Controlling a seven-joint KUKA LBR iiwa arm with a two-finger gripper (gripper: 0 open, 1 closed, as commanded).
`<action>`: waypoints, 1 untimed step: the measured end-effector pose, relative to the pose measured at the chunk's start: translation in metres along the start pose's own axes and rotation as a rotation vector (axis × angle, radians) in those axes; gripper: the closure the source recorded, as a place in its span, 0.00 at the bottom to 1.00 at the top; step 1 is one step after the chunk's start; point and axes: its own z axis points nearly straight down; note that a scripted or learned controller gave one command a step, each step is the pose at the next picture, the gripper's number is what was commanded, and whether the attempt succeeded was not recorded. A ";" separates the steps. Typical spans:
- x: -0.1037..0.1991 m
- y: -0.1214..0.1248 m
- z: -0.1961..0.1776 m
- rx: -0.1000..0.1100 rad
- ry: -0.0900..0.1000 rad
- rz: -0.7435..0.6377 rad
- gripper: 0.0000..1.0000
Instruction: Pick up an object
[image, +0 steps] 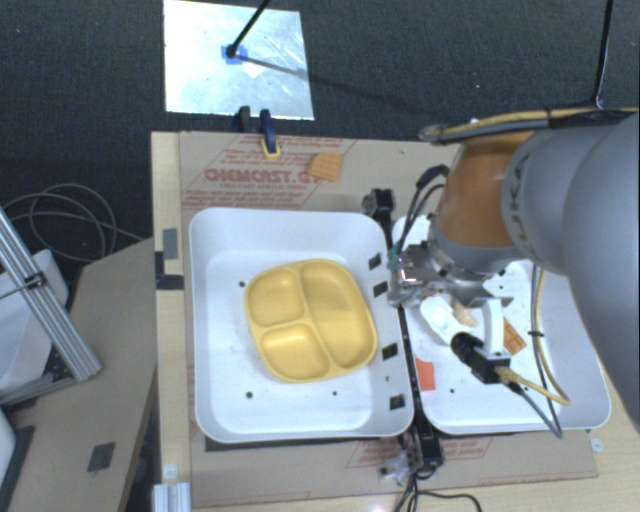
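Pincer (440, 300) of the grey arm hangs low over the right shallow white bin (580, 400), near its left wall; whether it is wide or narrow cannot be told. Beneath it lie a white piece (437, 318), an orange-and-white piece (512, 338) and a small red-orange block (425, 375). A yellow three-compartment plastic tray (310, 320) lies in the left white bin (215, 300) on the tabletop (260, 175).

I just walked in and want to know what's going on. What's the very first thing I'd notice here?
Probably the yellow divided plate, sitting alone in the left white bin. Next, the big grey arm with its orange band reaching in from the right, low over the right bin. Beneath the arm lie small things, including an orange piece near the divider.
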 end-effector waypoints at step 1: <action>-0.006 -0.003 0.000 0.005 -0.003 0.009 0.00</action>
